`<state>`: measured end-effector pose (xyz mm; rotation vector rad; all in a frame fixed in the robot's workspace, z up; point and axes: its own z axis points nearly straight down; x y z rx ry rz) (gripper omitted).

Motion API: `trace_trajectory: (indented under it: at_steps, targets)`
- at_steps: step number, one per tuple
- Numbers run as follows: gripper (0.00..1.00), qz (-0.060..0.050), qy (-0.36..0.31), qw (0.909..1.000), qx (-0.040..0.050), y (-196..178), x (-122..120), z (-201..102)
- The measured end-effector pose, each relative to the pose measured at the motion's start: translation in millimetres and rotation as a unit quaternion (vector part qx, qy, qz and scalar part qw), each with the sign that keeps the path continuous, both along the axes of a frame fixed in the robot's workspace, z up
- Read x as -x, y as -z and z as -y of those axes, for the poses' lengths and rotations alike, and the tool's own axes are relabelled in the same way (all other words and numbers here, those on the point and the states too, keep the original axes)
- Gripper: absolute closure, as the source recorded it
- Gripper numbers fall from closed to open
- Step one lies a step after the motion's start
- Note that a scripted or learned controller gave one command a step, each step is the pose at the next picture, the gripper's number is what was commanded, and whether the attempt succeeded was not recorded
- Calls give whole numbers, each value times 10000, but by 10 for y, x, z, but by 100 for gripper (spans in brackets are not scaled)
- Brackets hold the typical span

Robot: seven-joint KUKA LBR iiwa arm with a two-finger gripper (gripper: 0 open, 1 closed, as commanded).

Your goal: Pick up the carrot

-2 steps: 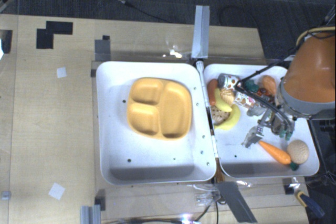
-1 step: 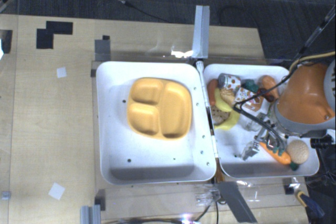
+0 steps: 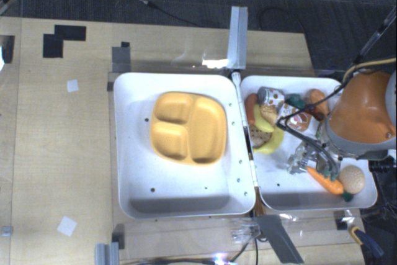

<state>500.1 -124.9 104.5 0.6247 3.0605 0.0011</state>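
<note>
wooden bench (image 3: 56,152) (dark floor behind); gripper (image 3: 302,161) beside carrot (image 3: 325,181), grip state unclear.

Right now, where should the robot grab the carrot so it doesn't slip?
Probably the thick orange middle of the carrot, from straight above. It lies flat in the right bin, slanting toward the near right corner, so the jaws should close across its narrow width. An egg sits close on its right and the gripper is by its left end.
</note>
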Motion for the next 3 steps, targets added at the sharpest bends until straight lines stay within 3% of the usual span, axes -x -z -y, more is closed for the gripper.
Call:
trace_trajectory:
  at_steps: [1, 2, 3]
  targets:
    - [100, 12, -53, 10000, 1, -1260, 87, -178]
    - [0, -31, -51, 10000, -5, -1222, 102, -177]
    - [0, -22, -242, 9997, -1, 113, 92, -88]
